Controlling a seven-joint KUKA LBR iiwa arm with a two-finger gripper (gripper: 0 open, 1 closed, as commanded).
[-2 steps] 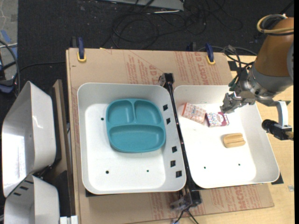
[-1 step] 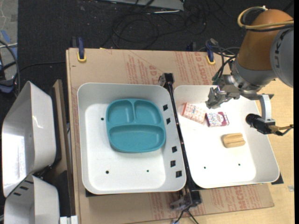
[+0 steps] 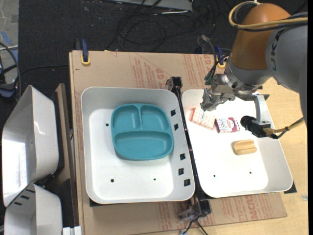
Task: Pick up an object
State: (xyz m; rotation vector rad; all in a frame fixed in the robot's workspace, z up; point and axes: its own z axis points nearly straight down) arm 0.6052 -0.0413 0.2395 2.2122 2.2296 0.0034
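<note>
Our hand [image 3: 209, 105] hangs over the right bin [image 3: 274, 180], just above a pink-and-white packet [image 3: 202, 118]; we cannot tell its state. A tan block [image 3: 244, 147] lies nearby.

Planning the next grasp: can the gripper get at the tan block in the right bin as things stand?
Probably yes. The tan block lies alone on the right bin's floor, apart from the small white-and-red box, with nothing over it. The gripper hangs above the pink packet nearby.

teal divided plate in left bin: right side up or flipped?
Right side up. The teal plate shows its three recessed compartments facing the camera, lying flat on the left bin floor.
</note>
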